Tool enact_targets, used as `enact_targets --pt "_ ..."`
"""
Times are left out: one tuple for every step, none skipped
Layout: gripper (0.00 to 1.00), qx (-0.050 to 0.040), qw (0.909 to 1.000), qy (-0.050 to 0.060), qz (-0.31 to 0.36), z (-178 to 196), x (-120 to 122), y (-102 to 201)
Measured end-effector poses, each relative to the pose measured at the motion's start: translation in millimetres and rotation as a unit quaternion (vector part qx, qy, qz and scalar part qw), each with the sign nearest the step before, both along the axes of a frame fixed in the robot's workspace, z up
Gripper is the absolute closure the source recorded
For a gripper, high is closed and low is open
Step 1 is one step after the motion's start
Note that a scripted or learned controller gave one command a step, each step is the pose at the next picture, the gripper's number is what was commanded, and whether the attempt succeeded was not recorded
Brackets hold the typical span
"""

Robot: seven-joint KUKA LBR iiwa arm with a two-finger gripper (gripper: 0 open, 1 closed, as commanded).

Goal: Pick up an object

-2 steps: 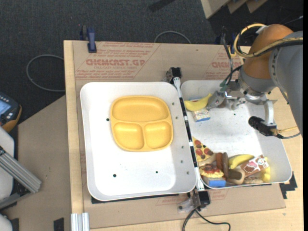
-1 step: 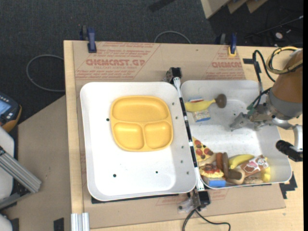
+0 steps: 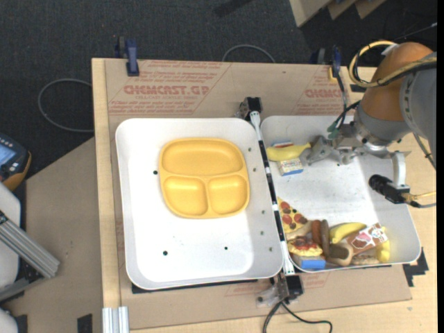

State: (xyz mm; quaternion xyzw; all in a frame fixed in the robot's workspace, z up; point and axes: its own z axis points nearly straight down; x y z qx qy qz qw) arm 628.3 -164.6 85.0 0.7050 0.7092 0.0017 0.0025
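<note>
Toy food is sitting in two places in the right bin (image 3: 409, 236): a yellow banana (image 3: 288, 150) with a small white and blue box (image 3: 291, 166) just on its near side is lying at the far left corner, hard against the divider (image 3: 269, 186) between the bins, and a crowded pile (image 3: 331, 243) is resting along the near wall, with a pizza slice (image 3: 292, 220) at its left end, a second banana (image 3: 346, 231) in the middle and a blue piece (image 3: 311, 263) right at the near rim. I am seeing the arm (image 3: 395, 96) coming in from the right over the far part of this bin, and its gripper (image 3: 326, 148) is hovering just right of the far banana, pointing left toward it; I cannot tell whether the jaws are apart or together, as the tips are blurring into the white floor. Between the far items and the near pile, the bin floor is lying bare, giving open room in the middle. The left bin (image 3: 139, 207) is holding a yellow divided tray (image 3: 204, 176) in its far half, well apart from the walls, with bare white floor on its near side. Blue clamps (image 3: 129, 53) are gripping the far edge of the brown board (image 3: 104, 186).
</note>
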Motion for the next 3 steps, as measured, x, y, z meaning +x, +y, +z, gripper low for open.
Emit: enact_targets --pt "0.0 -0.0003 1.0 0.0 -0.002 0.2 40.4 -0.2" --pt "1.0 -0.0014 1.0 0.0 -0.002 11.2 39.4 -0.9" --pt "1.0 0.0009 1.0 0.002 -0.001 30.5 39.1 39.7"
